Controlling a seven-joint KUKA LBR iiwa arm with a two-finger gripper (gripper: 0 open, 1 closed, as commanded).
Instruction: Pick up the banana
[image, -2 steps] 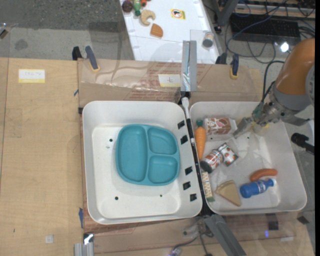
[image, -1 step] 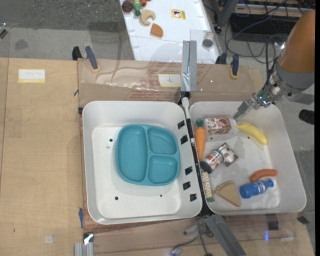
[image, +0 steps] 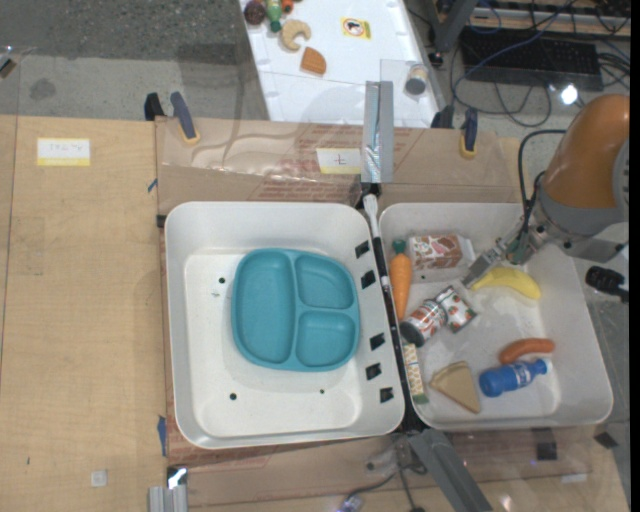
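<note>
From my station I see the arm (image: 590, 160) reaching in over the right bin (image: 590, 400), its jaws (image: 497, 262) low at the left tip of the banana (image: 508, 282), which lies just beside them toward the bin's right wall. I cannot tell whether they are parted or clenched, and nothing shows between them. I judge this the approach, the grasp not yet made. Next I would centre over the banana's middle, then close. The can (image: 437, 314) lies below-left of the jaws, the carrot (image: 400, 283) farther left.
</note>
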